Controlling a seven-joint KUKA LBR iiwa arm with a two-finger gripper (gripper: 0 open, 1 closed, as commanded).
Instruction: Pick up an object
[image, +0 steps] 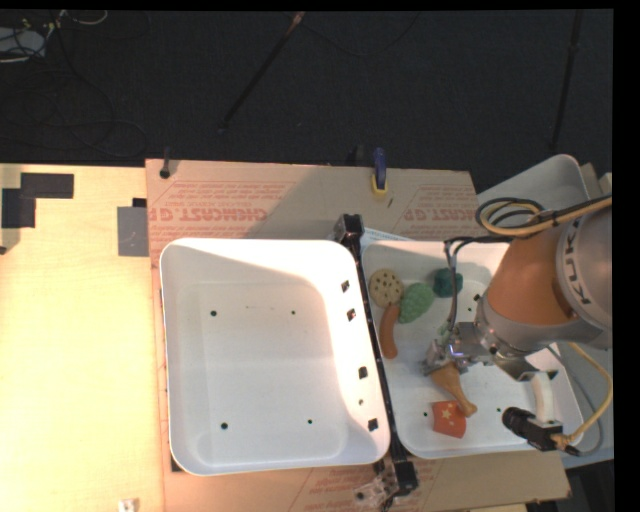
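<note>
My gripper (447, 356) hangs low over the middle of the right bin (478, 452). Directly below and in front of it lies a tan cone-shaped piece (454, 385), whose upper end reaches the gripper's tip. A red block (449, 420) sits just in front of that piece. To the left lies a brown sausage (389, 331), with a round speckled cookie (383, 287) and a light green lump (415, 301) behind it. A dark green piece (447, 283) rests at the back of the bin.
The left bin (180, 300) stands beside the right one, the two rims meeting at a black clip line (364, 330). The arm's orange band (528, 290) covers the right bin's right side. Cardboard (250, 205) lies under both bins.
</note>
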